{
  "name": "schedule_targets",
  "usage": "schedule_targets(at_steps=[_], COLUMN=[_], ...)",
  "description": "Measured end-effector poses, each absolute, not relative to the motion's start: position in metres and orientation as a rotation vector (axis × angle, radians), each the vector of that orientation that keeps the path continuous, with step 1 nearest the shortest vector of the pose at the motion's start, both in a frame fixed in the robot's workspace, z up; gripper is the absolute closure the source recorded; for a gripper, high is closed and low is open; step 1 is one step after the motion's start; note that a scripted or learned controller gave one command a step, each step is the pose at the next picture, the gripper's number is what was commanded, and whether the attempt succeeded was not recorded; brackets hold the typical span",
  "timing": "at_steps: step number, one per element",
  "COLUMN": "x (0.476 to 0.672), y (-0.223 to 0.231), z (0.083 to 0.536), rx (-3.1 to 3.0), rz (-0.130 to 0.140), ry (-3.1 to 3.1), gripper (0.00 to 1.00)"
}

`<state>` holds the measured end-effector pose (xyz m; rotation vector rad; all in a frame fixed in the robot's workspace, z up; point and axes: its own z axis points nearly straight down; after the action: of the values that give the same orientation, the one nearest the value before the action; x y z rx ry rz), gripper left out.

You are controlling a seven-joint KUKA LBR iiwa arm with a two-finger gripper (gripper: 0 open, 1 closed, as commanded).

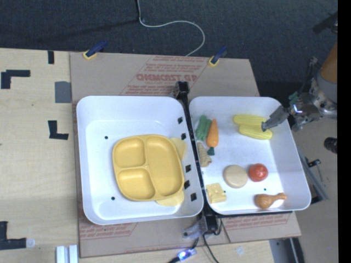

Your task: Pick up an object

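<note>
The right bin point(293, 163) holds several toy foods. A yellow corn-like piece point(249, 126) lies near its back right. An orange carrot point(212, 133) and a green vegetable point(203, 126) lie by the left wall. A beige round bun point(236, 176), a red tomato point(258, 172), a brown drumstick point(270, 200) and a yellow cheese square point(215, 193) sit toward the front. My gripper point(267, 125) reaches in from the right, its dark tip at the right end of the yellow piece. Nothing is visibly lifted.
The left bin point(90, 147) holds a yellow divided plate point(148, 166) over a pale yellow sheet. A small beige piece point(204, 156) lies by the divider between the bins. Cardboard lies under both bins, and a white cable runs across the dark floor behind.
</note>
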<state>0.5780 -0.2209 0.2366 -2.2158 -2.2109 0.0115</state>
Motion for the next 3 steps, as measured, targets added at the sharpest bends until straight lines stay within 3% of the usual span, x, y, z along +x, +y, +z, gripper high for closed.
schedule_targets(at_steps=[1, 3], x=[0.581, 0.575], y=[-0.221, -0.205], z=[0.244, 0.121], rx=[-2.22, -2.214], rz=[0.001, 0.007], ry=[-2.222, -2.219], gripper=[0.0, 0.0])
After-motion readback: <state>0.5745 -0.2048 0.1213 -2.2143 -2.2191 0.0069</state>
